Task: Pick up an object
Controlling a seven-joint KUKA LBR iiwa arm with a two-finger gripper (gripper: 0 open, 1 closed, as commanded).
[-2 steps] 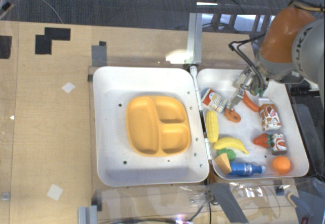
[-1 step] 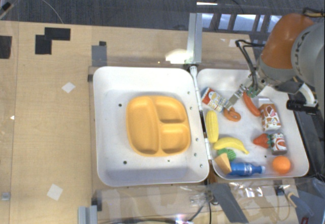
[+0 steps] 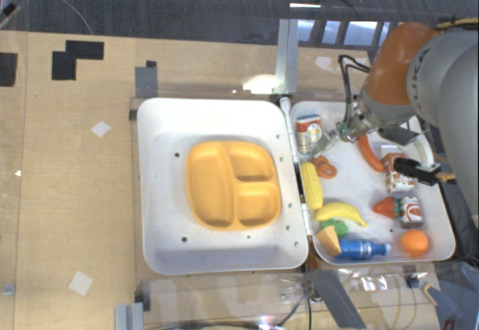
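The right bin [image 3: 441, 252] holds several toy foods: a small can with a red label [image 3: 307, 130], a pretzel [image 3: 325, 167], a corn cob [image 3: 310, 183], a banana [image 3: 341, 213], a blue bottle [image 3: 363, 249], an orange [image 3: 415, 242] and a red sausage [image 3: 368, 153]. My gripper [image 3: 334, 138] hangs low over the upper left part of this bin, just right of the small can and above the pretzel. Nothing visibly sits in it.
The left bin [image 3: 161, 246] holds a yellow divided tray [image 3: 232, 185]. More cans [image 3: 404, 180] [image 3: 411, 210] and a red wedge [image 3: 385, 207] lie at the right bin's right side. The arm's orange band [image 3: 393, 66] and cables stand over the bin's far corner.
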